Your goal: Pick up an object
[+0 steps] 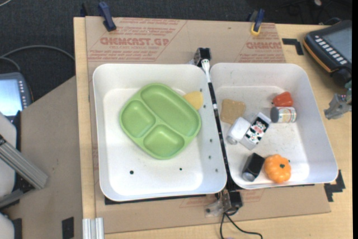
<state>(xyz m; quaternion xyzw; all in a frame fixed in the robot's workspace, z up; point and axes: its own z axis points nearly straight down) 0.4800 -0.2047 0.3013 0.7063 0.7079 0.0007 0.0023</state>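
The right bin (313,120) holds several small objects. An orange pumpkin (278,169) lies at its front, with a black block (253,167) just left of it. In the middle are a white lump (239,130) and a white printed box (257,130), touching each other. A tan flat piece (232,110) lies near the divider. A red object (283,99) and a small jar (283,115) sit toward the back right. A grey part that looks like my gripper (337,104) shows at the right edge, outside the bin and apart from all objects.
The left bin (106,165) holds a green divided plate (160,120) with a yellow piece (194,99) at its back right corner. A black and orange pendant (331,48) lies on the bench at the far right. Two clamps, one blue (106,15), grip the back edge.
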